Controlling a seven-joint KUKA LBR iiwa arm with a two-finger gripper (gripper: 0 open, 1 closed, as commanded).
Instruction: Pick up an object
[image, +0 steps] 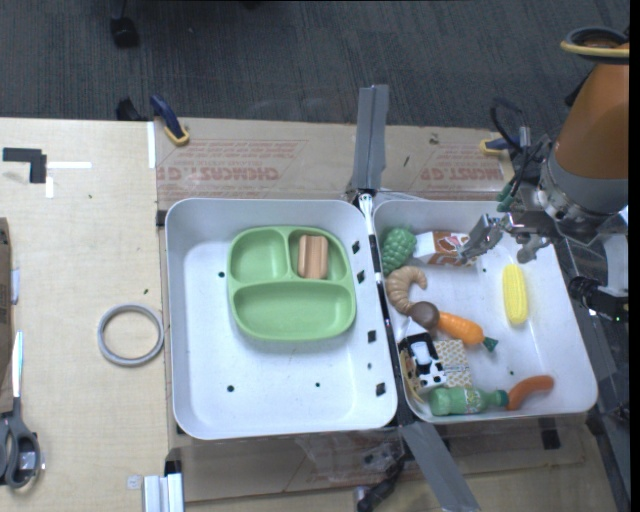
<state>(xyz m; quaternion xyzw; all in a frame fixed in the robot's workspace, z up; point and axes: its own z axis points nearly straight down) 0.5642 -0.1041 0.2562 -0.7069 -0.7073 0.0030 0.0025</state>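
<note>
Camera view: approach step. Fingers (487, 238) spread open, nothing between them, over right white bin (570, 345) back corner. Yellow plastic corn cob (515, 294) just below-right of fingers. Next: shift, descend, close.

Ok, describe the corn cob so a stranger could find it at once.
Start at the right-hand white bin, the one crowded with toy food. Along its right side, just below the pincer, lies the corn cob, lengthwise and apart from the rest. It is the only plain yellow piece; the nearby carrot is orange with a green tip.
</note>
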